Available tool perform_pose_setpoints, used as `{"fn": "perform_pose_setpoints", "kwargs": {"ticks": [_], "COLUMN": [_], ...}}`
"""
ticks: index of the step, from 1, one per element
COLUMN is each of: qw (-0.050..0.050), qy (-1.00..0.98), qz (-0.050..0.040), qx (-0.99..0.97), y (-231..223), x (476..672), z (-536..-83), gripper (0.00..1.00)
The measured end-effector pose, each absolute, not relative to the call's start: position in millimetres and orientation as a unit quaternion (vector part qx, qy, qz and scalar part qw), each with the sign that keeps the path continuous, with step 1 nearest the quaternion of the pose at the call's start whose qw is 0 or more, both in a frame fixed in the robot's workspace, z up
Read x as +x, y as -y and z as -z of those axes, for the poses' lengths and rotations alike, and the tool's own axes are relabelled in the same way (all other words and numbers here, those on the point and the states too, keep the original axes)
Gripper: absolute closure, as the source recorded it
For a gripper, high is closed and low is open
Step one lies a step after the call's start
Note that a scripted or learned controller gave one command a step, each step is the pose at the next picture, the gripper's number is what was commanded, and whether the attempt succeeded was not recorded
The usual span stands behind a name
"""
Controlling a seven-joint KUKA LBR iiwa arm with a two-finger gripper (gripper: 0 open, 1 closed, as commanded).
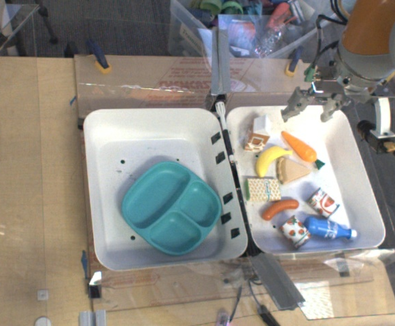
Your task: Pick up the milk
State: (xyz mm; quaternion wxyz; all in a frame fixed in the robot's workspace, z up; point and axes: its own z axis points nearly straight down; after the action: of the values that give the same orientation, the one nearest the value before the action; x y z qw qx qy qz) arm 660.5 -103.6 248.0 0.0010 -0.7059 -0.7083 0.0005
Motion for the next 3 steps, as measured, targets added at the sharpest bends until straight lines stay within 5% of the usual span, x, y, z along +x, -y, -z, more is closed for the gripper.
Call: {"fn": "perform_pose_setpoints", "kwargs": {"ticks": [1, 2, 3], "qw": [0.001, 0.001, 0.001], "qy": [0.729, 0.73, 0.814], "qz": [-0.0006, -0.0008, 0.0001], "qx": [-0.684, -0.684, -0.581], "y": [64.9, 95.5, 148.0], "x": [666.6, 666.2, 578.2], "z": [-184.3, -112.9, -115.1], "gripper": [0.0, 0.0, 0.0]}}
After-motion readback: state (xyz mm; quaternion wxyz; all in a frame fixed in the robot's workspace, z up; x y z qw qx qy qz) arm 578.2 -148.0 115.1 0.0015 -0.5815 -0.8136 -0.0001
